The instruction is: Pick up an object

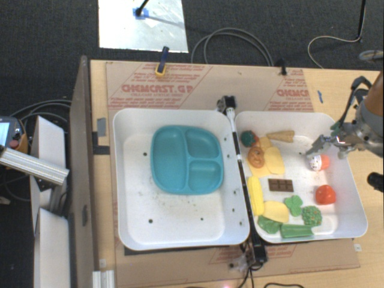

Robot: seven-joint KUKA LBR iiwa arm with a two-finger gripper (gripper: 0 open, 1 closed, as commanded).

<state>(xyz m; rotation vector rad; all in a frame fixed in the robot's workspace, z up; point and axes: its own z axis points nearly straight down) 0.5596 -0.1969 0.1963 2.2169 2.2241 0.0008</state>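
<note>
Nothing looks lifted yet, so the pick seems barely begun. Well left of the gripper (318,152) lies the left bin (129,221), smooth white plastic, holding a glossy teal divided plate (186,159). The gripper hangs over the right bin (354,218), whose toy foods lie mostly down and left of it. Directly beneath sits a small white-and-orange rounded toy (317,162), a likely target; just below it is a red tomato (325,194). I cannot tell the gripper's state or whether it holds anything.

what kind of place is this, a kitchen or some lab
Most likely a robotics lab bench, not a kitchen: two white bins on a cardboard-covered table, toy food beside a teal divided plate, loose cables, and a robot gripper.
</note>
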